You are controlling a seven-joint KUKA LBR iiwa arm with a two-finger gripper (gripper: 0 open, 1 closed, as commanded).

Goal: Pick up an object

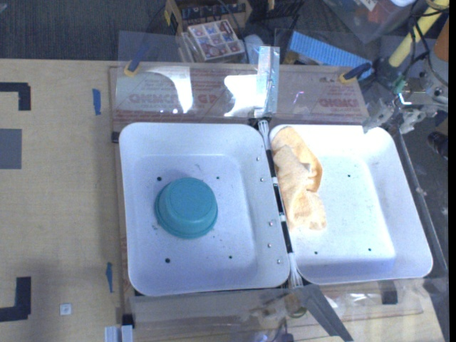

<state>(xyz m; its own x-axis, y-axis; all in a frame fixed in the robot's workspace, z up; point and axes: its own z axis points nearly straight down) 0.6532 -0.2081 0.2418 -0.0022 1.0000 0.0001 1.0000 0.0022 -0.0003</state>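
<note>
The wooden bench (57, 212) bears two white bins (142, 262) side by side.

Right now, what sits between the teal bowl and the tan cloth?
In the camera view, bare white floor of the left bin, then the two bins' meeting rims, separate the teal bowl from the tan cloth, which lies against that divider in the right bin.

Lighting bright and overhead. Strong glare on the clear panel (214, 91) behind the bins and on the right bin (356, 155), upper floor washed out. Shadows soft and short. Overall focus slightly soft; background beyond the table (57, 191) dim.
</note>
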